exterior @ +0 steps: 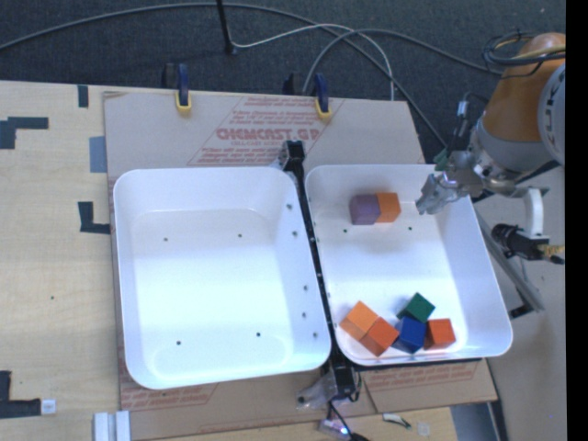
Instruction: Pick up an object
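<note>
Bench (pixel 55 274); cardboard sheet (pixel 262 131); two bins (pixel 124 246)

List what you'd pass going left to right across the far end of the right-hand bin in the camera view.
Purple block → small orange block touching it → hand over the bin's right rim.

The right bin (pixel 478 274) holds two blocks (pixel 375 209) at back, five blocks (pixel 401 327) in front.
</note>
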Controlling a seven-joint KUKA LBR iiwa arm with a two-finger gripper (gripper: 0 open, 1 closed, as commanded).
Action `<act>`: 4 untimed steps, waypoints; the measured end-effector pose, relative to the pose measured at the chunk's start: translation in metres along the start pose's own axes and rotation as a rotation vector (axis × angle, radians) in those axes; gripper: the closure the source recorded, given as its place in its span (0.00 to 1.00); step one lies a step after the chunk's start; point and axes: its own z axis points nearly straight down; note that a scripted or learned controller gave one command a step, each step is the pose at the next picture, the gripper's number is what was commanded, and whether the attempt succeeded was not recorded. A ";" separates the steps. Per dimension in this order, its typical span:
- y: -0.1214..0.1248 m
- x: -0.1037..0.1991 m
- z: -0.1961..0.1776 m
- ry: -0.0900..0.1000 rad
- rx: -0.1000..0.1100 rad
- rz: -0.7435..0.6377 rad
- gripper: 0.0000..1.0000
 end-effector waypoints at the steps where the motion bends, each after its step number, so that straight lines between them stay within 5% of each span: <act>1: -0.004 0.009 -0.052 0.000 -0.001 -0.001 1.00; 4: -0.013 0.149 -0.026 0.001 0.004 -0.003 1.00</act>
